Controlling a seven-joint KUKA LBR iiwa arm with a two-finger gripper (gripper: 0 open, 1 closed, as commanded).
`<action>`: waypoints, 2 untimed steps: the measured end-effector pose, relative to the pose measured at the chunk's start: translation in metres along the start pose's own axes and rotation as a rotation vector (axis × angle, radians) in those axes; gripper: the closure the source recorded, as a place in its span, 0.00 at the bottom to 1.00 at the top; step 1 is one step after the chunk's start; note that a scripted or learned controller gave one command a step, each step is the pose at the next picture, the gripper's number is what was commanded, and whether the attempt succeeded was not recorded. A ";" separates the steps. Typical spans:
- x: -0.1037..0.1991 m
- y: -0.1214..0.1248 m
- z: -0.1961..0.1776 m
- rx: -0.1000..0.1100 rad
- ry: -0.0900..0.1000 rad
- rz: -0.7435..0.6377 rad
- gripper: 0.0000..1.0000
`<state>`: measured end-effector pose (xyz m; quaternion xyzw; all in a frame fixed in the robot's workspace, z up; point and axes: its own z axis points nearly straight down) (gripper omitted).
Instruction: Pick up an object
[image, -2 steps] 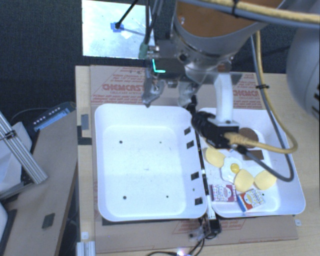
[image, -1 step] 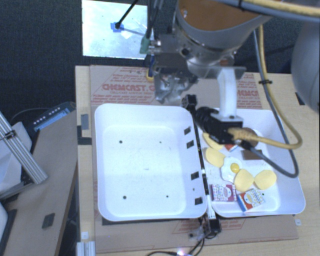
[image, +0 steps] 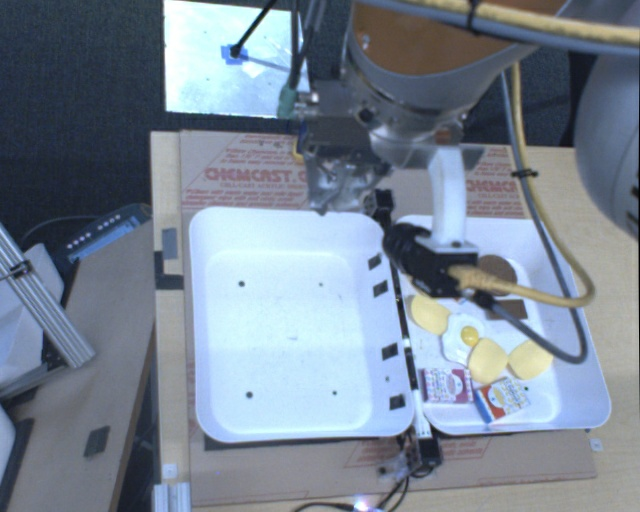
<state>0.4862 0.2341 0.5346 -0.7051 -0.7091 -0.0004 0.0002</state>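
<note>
Because every candidate sits in the right bin (image: 585, 395), you'll find the gripper (image: 340, 195) oddly placed: it hangs at twelve o'clock above the left bin (image: 290, 330), over that bin's far rim. How far the gripper is open cannot be told, and nothing shows in its grasp. The fried-egg toy (image: 466, 334), yellow pieces (image: 432, 314) and small cartons (image: 446, 385) cluster at five o'clock from it, well apart, so I'd judge no pick has begun.
</note>
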 end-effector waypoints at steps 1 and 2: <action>0.000 0.000 0.000 -0.001 0.000 0.000 1.00; -0.001 0.066 0.001 -0.002 -0.001 0.006 1.00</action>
